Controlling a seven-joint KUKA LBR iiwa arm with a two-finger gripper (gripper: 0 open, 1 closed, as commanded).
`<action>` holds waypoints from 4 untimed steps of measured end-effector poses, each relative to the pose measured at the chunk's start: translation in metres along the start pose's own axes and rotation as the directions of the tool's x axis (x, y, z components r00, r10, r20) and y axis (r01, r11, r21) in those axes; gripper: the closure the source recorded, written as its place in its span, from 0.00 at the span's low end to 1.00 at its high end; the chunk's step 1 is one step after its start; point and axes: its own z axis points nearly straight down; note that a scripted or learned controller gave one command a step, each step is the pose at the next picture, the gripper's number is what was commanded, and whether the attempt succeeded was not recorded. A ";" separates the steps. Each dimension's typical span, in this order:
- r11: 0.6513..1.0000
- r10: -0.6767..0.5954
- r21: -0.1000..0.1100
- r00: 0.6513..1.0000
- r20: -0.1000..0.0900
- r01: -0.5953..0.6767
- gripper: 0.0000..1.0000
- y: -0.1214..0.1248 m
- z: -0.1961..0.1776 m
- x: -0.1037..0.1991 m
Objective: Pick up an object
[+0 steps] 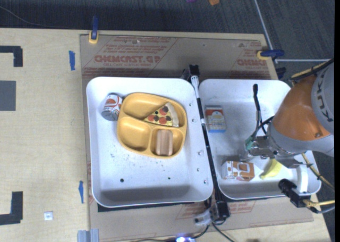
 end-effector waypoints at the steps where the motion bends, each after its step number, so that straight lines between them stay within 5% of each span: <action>1: 1.000 0.000 0.000 1.000 0.000 0.000 0.00 0.000 0.000 0.000; 2: 1.000 -0.007 0.014 1.000 -0.017 0.007 0.00 -0.002 0.011 -0.003; 3: 1.000 -0.003 0.011 1.000 -0.007 0.003 0.00 -0.003 0.012 0.004; 4: 1.000 0.000 -0.001 1.000 0.001 0.000 1.00 0.000 0.000 0.001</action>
